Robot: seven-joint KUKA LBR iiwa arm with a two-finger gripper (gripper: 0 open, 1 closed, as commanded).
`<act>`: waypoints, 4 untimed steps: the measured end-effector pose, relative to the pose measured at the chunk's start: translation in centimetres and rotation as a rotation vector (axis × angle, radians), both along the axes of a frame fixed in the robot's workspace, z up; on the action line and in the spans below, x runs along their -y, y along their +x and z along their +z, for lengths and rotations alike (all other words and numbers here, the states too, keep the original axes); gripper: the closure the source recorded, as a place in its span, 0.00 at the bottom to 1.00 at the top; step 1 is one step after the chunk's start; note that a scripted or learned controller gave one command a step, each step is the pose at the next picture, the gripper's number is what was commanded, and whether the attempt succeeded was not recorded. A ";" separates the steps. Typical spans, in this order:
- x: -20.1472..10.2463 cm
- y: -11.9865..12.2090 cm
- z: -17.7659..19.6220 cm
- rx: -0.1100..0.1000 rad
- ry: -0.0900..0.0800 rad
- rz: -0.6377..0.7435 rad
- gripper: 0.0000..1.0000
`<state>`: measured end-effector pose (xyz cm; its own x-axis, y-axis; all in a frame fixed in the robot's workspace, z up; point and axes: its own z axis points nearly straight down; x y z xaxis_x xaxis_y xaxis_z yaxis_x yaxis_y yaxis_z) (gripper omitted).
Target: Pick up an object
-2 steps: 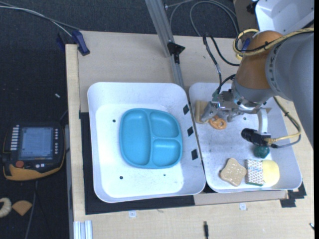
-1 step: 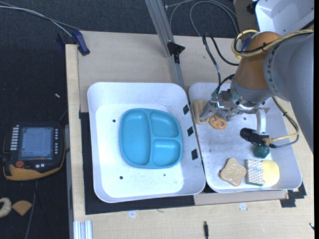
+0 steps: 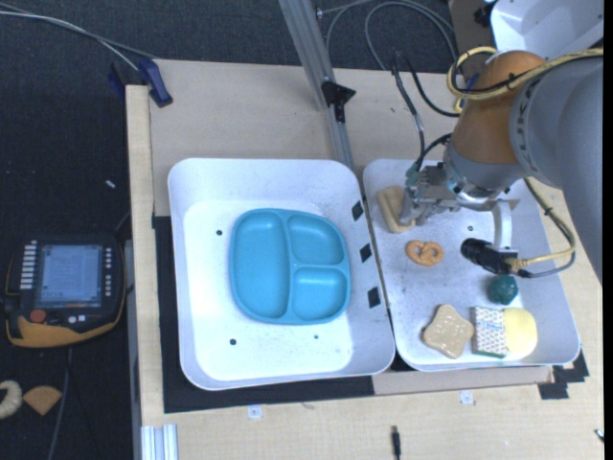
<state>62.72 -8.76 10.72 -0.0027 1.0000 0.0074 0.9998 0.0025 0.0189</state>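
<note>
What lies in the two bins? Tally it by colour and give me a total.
Blue: 1, the plate
Tan or brown: 3, the wedge, pretzel, cracker
Dark green: 1, the ball
Yellow: 1, the disc
White, patterned: 1, the block
Total: 7

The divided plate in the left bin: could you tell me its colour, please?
The divided plate is light blue, clear in the camera view.
</note>
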 end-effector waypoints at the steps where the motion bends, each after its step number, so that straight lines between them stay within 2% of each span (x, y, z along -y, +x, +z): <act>1: 0.6 -0.4 6.1 -0.013 -0.009 -0.002 1.00; 2: 0.6 -0.2 11.6 -0.012 -0.008 -0.001 1.00; 4: -9.5 -0.7 13.4 -0.017 -0.005 0.004 1.00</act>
<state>62.06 0.74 24.16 -0.0066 1.0000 0.0025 1.0000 0.0066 0.0017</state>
